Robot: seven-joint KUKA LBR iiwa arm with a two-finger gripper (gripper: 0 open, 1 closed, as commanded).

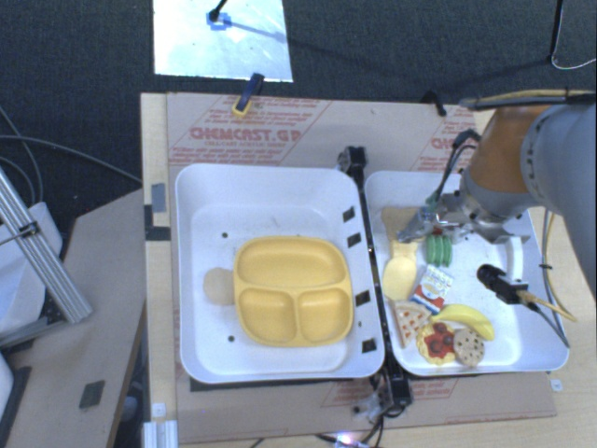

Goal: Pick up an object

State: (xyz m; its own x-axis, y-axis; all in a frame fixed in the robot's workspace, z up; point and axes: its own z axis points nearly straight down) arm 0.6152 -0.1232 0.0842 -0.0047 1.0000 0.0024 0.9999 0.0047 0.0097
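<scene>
The right bin (536,334) holds several toy foods. A green ridged piece (438,249) lies near its middle, with a pale yellow fruit (399,276) to its left and a white, red and blue packet (431,288) just below. My gripper (432,222) hangs low over the bin's upper middle, right above the green piece and beside a tan slice (396,220). I see nothing lifted in it. Nearer the front lie a banana (467,318), a pizza wedge (409,322), a round red pizza (438,342) and a cookie (469,347).
In the left bin (201,203) sits a yellow divided plate (293,290). The black-clipped wall (362,250) between the two bins runs close to the left of the toys. The grey arm with its orange band (499,147) covers the right bin's back right corner.
</scene>
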